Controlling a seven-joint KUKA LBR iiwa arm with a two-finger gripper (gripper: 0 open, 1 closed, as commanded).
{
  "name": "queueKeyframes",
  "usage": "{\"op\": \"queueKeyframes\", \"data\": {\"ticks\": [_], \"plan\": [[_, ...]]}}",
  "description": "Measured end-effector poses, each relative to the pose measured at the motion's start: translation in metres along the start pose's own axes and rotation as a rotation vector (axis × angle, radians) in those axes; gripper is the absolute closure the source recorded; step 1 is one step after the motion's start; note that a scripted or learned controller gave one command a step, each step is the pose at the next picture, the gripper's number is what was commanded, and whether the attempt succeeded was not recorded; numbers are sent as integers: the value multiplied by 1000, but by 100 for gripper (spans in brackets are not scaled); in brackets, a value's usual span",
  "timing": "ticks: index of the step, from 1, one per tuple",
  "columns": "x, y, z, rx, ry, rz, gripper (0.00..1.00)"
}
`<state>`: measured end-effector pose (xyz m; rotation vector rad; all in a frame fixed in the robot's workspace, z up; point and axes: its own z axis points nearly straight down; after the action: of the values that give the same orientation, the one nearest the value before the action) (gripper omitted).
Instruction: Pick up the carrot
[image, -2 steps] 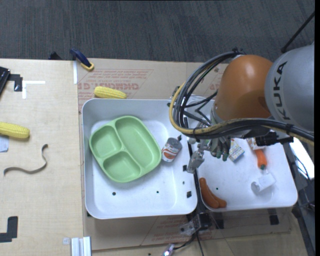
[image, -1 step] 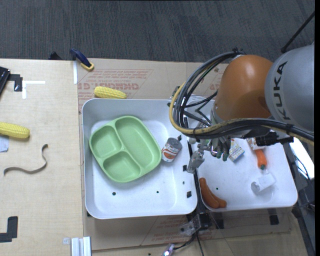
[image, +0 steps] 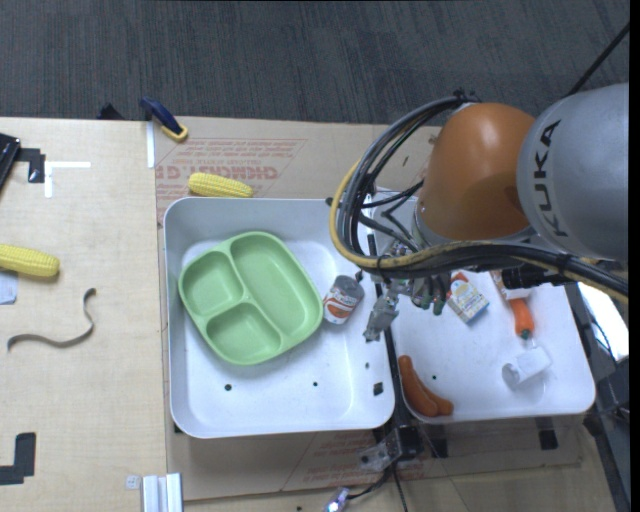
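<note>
The grey arm (image: 560, 170), closest to the lens, hangs its gripper (image: 380, 315), whose opening cannot be judged, over the divide between bins, so it should shift right to the carrot (image: 522, 318) in the right bin (image: 480, 400).

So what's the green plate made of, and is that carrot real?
The pale green three-compartment plate looks like moulded plastic: one even colour, rounded edges, soft matte sheen. The small orange carrot in the right white bin seems a plastic toy too, smooth and evenly bright, but it is small and half hidden by the arm, so that is a guess.
</note>
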<state>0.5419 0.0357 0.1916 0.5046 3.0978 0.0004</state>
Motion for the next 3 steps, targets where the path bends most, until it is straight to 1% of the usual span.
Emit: {"op": "queueKeyframes", "data": {"ticks": [1,2,3], "plan": [[19,22,0,1,2,-47,0],[19,31,0,2,1,290,0],[78,44,70,5,4,337,0]]}}
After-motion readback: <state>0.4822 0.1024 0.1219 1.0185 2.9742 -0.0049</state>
